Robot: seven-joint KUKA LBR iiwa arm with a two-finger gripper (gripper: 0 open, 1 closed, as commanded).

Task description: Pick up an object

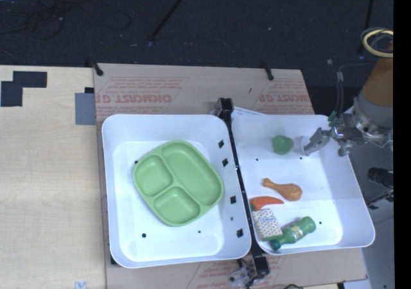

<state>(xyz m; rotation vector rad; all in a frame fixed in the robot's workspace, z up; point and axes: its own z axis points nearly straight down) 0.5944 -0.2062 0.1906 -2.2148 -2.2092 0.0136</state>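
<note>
We are seeing five objects lying in the right white bin (350,182): one green ball (282,144), one orange drumstick (283,189), one red pepper (265,202), one patterned packet (266,223), one green bottle (294,232). One green divided plate (178,182) is sitting in the left white bin (122,185). The gripper (313,143) is hovering beside the ball, grasping nothing; we cannot tell its opening.

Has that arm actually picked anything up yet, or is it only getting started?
Nothing looks picked up yet. The gripper hangs over the right bin, beside the green ball, with nothing seen in it. The drumstick, chili, patterned block and bottle all lie on the bin floor. The green plate sits in the left bin. The grab and lift are both left.
</note>
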